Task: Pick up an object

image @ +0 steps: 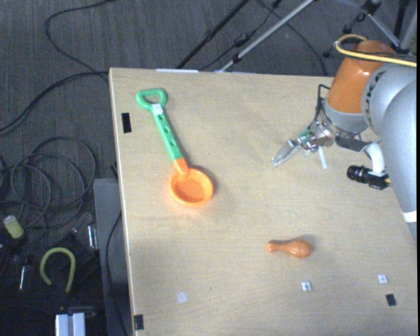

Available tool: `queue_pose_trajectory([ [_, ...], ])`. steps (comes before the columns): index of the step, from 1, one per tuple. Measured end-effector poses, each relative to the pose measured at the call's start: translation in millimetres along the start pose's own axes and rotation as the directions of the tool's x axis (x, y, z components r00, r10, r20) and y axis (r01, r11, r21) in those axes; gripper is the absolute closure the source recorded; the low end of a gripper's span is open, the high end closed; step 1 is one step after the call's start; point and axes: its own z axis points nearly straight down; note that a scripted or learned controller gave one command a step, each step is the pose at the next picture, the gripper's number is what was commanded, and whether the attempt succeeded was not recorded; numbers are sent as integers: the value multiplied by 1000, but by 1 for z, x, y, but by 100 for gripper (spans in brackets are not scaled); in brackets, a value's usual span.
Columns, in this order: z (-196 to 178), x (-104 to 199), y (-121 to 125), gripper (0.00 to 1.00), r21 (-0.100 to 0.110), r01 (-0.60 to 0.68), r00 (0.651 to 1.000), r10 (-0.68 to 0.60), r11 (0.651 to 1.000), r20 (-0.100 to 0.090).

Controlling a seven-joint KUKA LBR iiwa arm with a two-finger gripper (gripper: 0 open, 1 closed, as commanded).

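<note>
Tan bench (217,271), green-handled orange strainer (178,161), orange drumstick (291,247), jaws (302,150) spread, empty.

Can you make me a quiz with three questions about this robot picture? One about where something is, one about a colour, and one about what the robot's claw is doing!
1. Where is the little orange gourd-shaped toy?
A. Near the front of the bench, below the gripper
B. Inside the strainer spoon
C. On the floor by the cables

2. What colour is the handle of the strainer spoon?
A. Blue
B. Green
C. Red

3. What is the gripper doing?
A. Holding the spoon
B. Holding the gourd toy
C. Open, with nothing between its fingers

Answers:
1. A, it lies alone on the bench, nearer the front edge.
2. B, the handle is green and the bowl orange.
3. C, its fingers spread apart over bare bench.
</note>
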Motion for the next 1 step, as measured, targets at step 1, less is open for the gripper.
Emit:
queue_pose_trajectory([
  [1, 0, 34, 13, 0, -4, 443, 897, -443, 897, -1],
])
